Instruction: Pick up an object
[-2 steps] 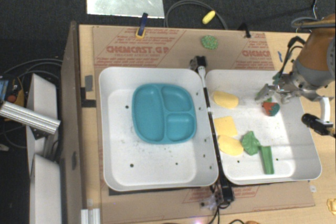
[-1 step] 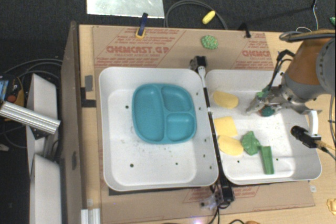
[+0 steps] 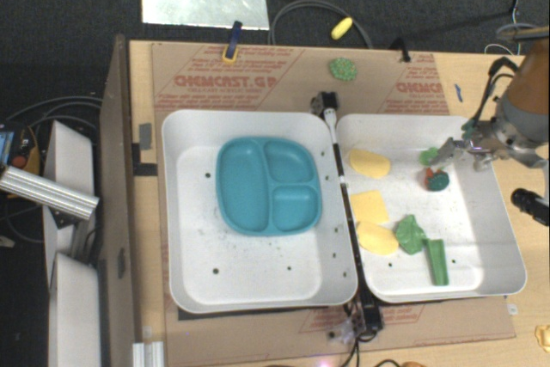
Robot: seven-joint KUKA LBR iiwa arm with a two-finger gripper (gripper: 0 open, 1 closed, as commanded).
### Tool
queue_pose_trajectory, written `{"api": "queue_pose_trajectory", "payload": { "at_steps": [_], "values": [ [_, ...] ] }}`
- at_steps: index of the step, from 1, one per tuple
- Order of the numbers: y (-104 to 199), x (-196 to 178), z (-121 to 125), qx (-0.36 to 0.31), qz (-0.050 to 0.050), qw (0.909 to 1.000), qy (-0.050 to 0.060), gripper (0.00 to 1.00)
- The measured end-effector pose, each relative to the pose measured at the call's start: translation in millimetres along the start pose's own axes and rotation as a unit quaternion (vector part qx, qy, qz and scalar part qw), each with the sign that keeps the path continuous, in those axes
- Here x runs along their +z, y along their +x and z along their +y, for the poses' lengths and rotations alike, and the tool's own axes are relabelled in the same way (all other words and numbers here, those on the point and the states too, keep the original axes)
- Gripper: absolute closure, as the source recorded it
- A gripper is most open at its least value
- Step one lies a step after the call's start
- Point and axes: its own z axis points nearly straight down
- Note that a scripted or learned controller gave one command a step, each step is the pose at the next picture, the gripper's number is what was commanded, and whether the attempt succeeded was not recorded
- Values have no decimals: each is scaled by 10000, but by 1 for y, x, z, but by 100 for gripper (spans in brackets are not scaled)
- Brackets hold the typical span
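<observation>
My gripper (image 3: 464, 155) hangs over the upper right corner of the right bin (image 3: 494, 228), open, with nothing between its fingers. Just left of it lies a small green piece (image 3: 428, 155), and below that a small red and teal piece (image 3: 436, 179). Further left in the same bin are a yellow oval (image 3: 369, 163), a yellow square (image 3: 369, 206) and another yellow lump (image 3: 378, 239). A green leafy piece (image 3: 410, 233) and a green stick (image 3: 437, 261) lie near the bin's front. The left bin (image 3: 189, 262) holds a blue compartment plate (image 3: 268, 185).
The grey arm (image 3: 526, 112) comes in over the right bin's right rim. A green round thing (image 3: 343, 69) rests on the cardboard behind the bins. A yellow object (image 3: 342, 28) and cables lie further back. A black part (image 3: 533, 204) sticks in at the right.
</observation>
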Motion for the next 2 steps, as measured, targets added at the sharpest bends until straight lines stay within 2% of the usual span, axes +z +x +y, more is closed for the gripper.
{"api": "queue_pose_trajectory", "payload": {
  "at_steps": [1, 2],
  "values": [
    [23, 76, 16, -28, 17, 10000, 33, 0],
    [1, 52, 11, -2, 10, 10000, 20, 0]
  ]
}}
